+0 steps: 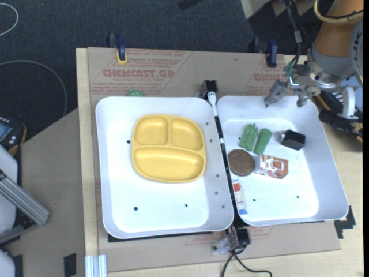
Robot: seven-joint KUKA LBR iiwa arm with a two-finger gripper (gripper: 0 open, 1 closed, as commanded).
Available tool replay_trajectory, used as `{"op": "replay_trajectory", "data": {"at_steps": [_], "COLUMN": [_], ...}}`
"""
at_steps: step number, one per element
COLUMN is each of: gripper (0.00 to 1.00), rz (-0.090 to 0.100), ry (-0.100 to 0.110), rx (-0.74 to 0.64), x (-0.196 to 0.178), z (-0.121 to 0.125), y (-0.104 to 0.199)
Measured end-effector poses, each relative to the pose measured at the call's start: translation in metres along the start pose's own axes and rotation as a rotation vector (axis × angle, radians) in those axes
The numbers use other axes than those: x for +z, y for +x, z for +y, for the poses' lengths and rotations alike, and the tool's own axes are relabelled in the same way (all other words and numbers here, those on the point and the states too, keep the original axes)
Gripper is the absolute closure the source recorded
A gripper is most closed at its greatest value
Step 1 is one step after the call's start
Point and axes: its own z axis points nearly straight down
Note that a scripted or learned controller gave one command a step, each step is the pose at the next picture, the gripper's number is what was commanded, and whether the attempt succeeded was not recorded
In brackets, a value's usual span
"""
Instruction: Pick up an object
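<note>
Right bin [323, 172]: green piece [256, 138], brown disc [241, 162], black block [293, 139], packet [273, 166]. Tool [287, 97]: fingers apart, empty, above the far rim. Advice: pick the black block, least crowded; descend straight, straddle, then close.

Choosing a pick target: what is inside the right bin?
In the right bin: a green object, a black block, a brown disc and a red-and-white packet. Anything beneath them is covered.
</note>
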Motion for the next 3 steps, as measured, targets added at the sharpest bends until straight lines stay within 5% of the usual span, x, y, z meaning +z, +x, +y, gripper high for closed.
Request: {"op": "replay_trajectory", "data": {"at_steps": [1, 2, 3], "gripper": [0.0, 1.0, 1.0], "rz": [-0.002, -0.003, -0.004], "ry": [-0.018, -0.006, -0.009], "rx": [-0.005, -0.002, -0.003], "x": [-0.143, -0.143, -0.154], "z": [-0.054, -0.054, -0.054], "y": [0.046, 0.043, 0.044]}}
